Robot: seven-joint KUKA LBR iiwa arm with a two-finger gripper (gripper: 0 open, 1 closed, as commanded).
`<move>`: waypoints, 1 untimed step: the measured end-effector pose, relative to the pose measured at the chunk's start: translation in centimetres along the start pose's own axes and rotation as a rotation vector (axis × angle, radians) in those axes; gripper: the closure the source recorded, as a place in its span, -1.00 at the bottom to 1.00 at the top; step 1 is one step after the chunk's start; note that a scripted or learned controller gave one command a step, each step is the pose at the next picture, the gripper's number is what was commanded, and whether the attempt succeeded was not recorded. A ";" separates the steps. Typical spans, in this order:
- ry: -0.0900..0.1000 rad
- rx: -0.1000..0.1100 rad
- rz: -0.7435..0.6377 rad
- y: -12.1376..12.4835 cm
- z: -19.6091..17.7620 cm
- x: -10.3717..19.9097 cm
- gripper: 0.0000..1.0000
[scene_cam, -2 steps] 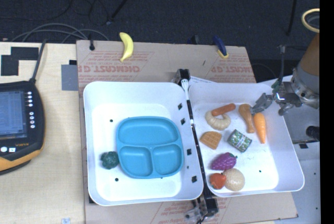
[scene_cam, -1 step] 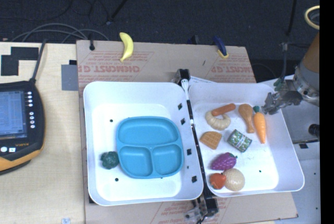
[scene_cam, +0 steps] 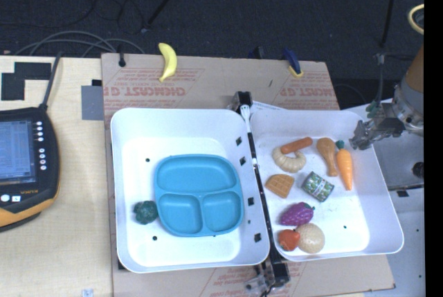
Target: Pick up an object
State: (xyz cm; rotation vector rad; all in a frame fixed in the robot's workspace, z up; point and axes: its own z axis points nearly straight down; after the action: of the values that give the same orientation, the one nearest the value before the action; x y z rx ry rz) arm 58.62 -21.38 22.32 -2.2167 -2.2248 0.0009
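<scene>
Camera view, right bin (glossy white plastic): tapered orange carrot at 2 o'clock, smooth, near dark metal gripper, finger state unclear, hovering at rim, grasping nothing visible.

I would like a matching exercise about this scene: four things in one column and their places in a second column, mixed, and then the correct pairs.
Things:
1. blue tray
2. banana
3. carrot
4. broccoli

Places:
A. in the right bin, near its far right side
B. on the cardboard behind the bins
C. in the middle of the left bin
D. in the left bin, beside the tray's left edge

Pairs: 1-C, 2-B, 3-A, 4-D
</scene>
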 end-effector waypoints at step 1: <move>-0.001 -0.013 -0.002 -3.4 -13.4 5.2 1.00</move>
State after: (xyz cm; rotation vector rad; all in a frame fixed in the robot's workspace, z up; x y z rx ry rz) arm 55.18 -16.22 35.76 -2.2218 -2.2337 -0.0117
